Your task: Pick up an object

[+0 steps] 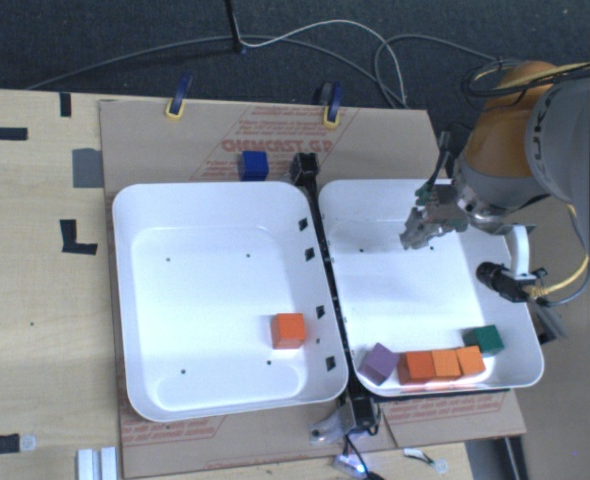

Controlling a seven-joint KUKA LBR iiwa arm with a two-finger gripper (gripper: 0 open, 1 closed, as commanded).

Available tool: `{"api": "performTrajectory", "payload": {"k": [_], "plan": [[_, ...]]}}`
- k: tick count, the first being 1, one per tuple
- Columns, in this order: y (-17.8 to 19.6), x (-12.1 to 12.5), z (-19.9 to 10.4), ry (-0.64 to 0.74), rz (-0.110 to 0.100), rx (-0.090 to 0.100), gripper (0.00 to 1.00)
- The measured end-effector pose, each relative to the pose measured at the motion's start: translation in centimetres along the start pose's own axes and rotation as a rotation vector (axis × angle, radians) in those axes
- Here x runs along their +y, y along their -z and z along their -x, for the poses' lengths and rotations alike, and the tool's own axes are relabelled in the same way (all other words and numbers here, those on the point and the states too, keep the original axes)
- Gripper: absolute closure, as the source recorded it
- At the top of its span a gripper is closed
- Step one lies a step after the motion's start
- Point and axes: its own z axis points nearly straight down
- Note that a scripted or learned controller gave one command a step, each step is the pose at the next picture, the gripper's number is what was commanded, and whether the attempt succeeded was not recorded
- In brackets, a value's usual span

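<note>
Gripper (pixel 416 235) hangs over the far end of the right bin (pixel 395 200), fingers pointing down at bare white floor. Whether it is released or clenched cannot be told at this size; nothing shows between the fingers.

Well toward the near side from the gripper, along the right bin's near wall: purple block (pixel 378 363), then two orange blocks (pixel 416 367) (pixel 446 365) touching side by side, then a lighter orange block (pixel 470 361), with a green block (pixel 486 340) just behind that end.

Left of the gripper and nearer, across the divider, an orange cube (pixel 289 330) sits alone in the left bin (pixel 150 208).

Blue block (pixel 254 164) lies on cardboard (pixel 375 138) beyond the left bin, far-left of the gripper.
</note>
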Motion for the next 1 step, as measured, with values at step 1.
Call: {"api": "performTrajectory", "payload": {"k": [1], "plan": [[5.42, -0.75, 0.59, -0.001, 0.004, -0.001, 1.00]]}}
